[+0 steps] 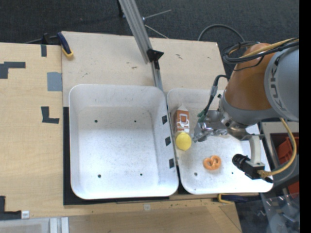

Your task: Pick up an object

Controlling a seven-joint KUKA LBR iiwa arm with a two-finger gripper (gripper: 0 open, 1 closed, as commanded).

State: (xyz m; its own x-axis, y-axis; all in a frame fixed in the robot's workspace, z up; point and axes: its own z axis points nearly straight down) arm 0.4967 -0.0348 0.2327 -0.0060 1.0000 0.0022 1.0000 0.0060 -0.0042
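Arm low over right bin, jaws beside lemon.
Can't tell jaw state. Lemon touches carton at left wall; pretzel apart. Risk: round lemon rolls off, or carton blocks closing.

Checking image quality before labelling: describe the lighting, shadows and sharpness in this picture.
Camera view: even, soft light; the white bins are bright but not blown out. The lemon and pretzel cast faint shadows. Overall mildly soft and grainy; the tool is too blurred to make out detail.
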